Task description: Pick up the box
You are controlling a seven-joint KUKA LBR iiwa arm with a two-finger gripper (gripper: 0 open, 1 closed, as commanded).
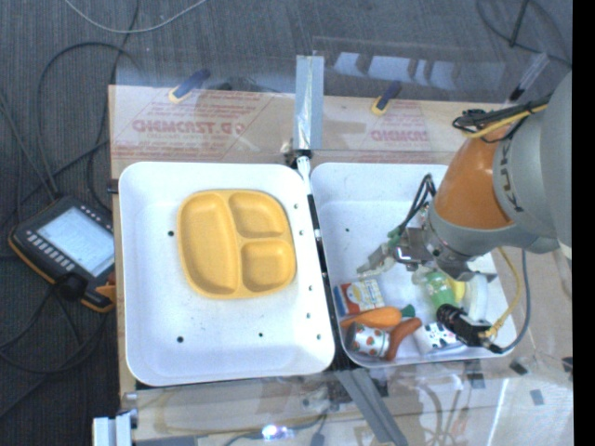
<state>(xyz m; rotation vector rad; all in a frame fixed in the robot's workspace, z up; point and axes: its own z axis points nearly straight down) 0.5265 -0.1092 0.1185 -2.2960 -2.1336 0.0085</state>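
While the arm reaches in from the right over the right bin, its gripper hangs low above the middle of that bin, and whether it is apart or together cannot be told from this angle. The box, small with a red and white face, lies flat just left of and nearer than the gripper, close to the bin's left wall and apart from the gripper. Clutter crowds the near edge of this bin: an orange carrot-like piece touches the box's near side, a round can sits in the near left corner, and a green and yellow item lies to the right under the wrist. The far half of the right bin is bare white floor. In the left bin, a yellow divided tray sits centrally, with open floor along every wall.
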